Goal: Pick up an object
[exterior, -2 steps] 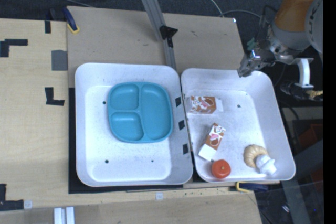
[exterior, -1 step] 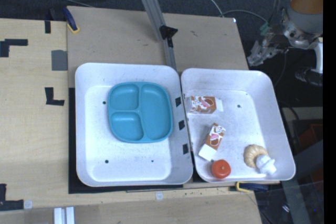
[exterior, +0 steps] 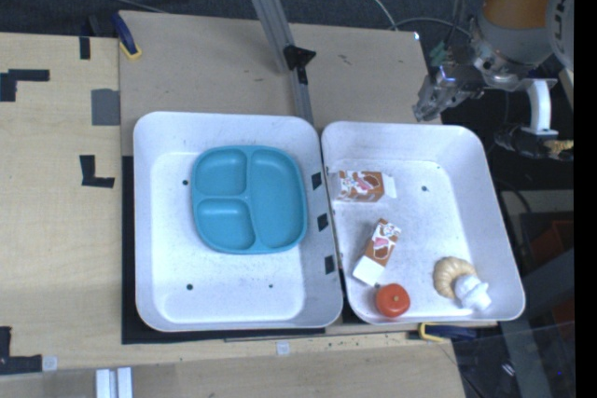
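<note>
End effector [exterior: 431, 103] above right bin's [exterior: 466, 143] far rim

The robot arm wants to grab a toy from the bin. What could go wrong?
The tool hangs outside the right bin, so it might bump the rim on its way in. The red ball and the croissant toy lie close to the near wall, leaving little room. The ball could also roll away.
</note>
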{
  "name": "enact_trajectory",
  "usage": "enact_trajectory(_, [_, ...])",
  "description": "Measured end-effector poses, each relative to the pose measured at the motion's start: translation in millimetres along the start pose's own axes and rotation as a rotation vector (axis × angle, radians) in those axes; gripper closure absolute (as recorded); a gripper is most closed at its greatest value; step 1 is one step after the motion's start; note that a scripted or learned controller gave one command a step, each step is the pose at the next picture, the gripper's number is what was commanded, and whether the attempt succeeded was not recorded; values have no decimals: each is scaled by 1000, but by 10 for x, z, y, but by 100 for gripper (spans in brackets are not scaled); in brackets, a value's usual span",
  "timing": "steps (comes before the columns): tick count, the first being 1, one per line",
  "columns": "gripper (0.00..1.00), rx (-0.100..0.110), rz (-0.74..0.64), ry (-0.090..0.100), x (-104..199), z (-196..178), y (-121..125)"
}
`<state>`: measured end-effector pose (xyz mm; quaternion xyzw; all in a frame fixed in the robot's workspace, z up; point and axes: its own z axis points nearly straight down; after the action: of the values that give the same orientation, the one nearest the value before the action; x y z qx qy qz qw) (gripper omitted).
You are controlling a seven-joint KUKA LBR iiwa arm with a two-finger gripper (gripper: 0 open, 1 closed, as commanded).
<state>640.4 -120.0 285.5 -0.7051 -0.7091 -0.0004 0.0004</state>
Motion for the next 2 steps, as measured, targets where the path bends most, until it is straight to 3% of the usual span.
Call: enact_trajectory(2, [100, 4, 0, 0, 967, 244, -165])
